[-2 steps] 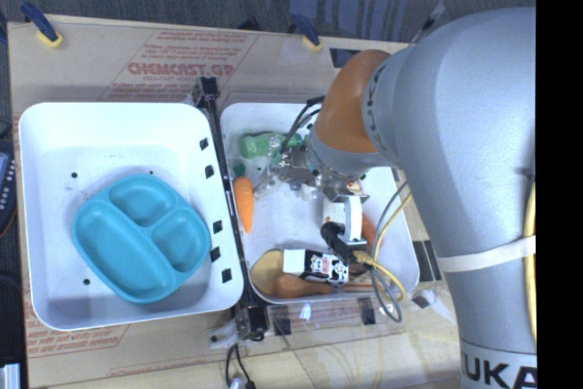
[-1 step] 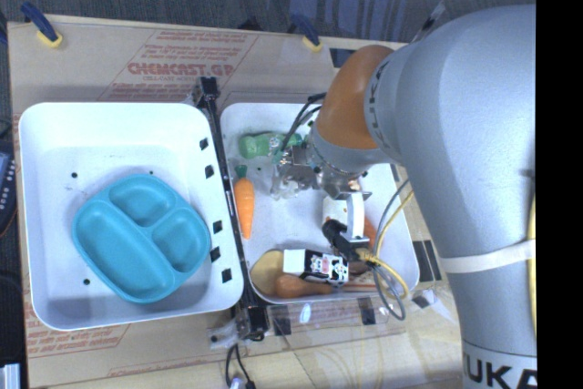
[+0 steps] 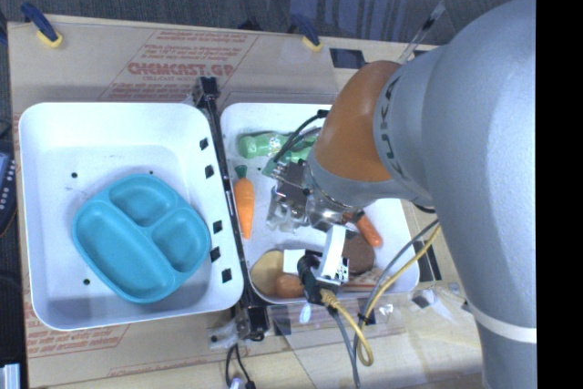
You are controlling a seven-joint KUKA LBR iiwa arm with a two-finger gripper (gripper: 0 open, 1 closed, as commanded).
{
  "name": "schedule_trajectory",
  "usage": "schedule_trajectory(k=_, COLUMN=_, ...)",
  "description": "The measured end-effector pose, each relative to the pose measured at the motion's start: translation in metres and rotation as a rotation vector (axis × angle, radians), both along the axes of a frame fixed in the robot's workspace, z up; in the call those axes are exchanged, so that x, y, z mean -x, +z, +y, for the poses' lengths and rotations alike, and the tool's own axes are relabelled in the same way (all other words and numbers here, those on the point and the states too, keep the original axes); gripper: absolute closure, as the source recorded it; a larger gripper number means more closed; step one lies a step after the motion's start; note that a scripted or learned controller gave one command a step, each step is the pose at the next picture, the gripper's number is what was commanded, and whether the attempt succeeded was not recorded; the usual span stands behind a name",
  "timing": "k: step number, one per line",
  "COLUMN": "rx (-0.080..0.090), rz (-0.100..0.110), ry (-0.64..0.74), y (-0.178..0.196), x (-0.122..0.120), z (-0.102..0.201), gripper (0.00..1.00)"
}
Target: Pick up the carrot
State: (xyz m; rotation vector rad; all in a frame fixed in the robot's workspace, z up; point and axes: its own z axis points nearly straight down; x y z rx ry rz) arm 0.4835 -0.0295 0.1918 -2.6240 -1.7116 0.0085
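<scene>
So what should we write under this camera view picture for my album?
Robot gripper hovers in the right bin beside the carrot, with a blue tray in the left bin.

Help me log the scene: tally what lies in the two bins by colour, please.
Blue: 1, the divided plate
Orange: 1, the carrot
Green: 1, a green item
Brown: 1, a brownish item, partly hidden by the arm
Total: 4
</scene>
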Motion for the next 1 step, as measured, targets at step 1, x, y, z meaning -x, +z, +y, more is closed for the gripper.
schedule_trajectory(k=1, rx=0.004, rz=0.000, ry=-0.292, y=-0.0008, x=0.0070, z=0.0714, gripper=1.00)
